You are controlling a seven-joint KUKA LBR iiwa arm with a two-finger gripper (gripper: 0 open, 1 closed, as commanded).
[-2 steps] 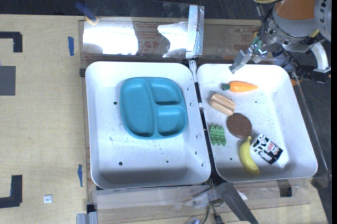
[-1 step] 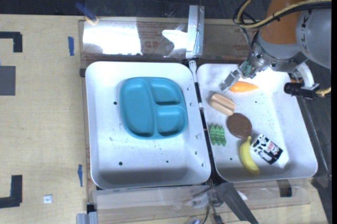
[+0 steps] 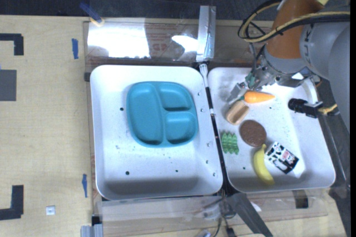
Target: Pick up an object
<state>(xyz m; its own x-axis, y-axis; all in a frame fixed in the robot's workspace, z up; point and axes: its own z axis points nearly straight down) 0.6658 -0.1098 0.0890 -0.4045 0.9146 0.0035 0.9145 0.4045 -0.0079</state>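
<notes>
Gripper sits low over the far left part of the right bin. From my remote view I cannot tell its state; the tip is small and blurred against the white floor. I see nothing lifted.

Closest item is the orange carrot, lying roughly crosswise just beside the gripper tip, on the near side of it. Whether they touch, I cannot tell.

Other contents of the right bin, working outward:
- tan bread roll, just beside the carrot's left end, near the bin's left wall
- brown round disc, flat on the floor, nearer the camera than the roll
- green ridged piece, by the left wall, just left of the disc
- yellow banana, curved, near the front wall
- small white box with black and red print, touching or just beside the banana on its right

Left bin holds one blue divided tray, upright, about central, one large compartment on its left and two smaller ones on its right. I see nothing inside its compartments.

Arm enters from the right, orange band above the wrist, cables looped around it.
</notes>
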